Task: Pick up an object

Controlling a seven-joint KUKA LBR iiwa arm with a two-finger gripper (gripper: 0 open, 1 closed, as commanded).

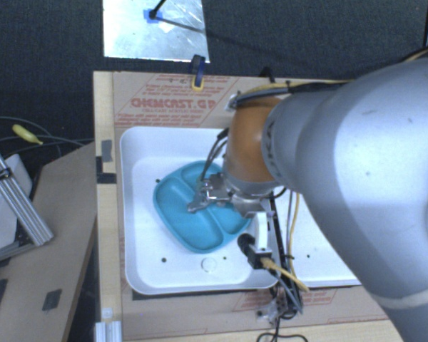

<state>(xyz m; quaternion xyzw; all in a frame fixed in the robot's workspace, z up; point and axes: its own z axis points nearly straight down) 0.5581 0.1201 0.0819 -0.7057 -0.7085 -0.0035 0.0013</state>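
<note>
Presumably light, stiff, slick plastic: blue tray (192, 216) flat in left bin (139, 191), gripper (203, 199) low over its right side. Jaw state: cannot tell. Best taken by raised rim or centre divider.

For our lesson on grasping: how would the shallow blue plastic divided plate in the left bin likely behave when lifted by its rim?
The shallow blue plastic divided plate looks moulded and thin, so probably stiff and light. Its glossy surface may slip. Held at one edge, it would likely tilt.
</note>
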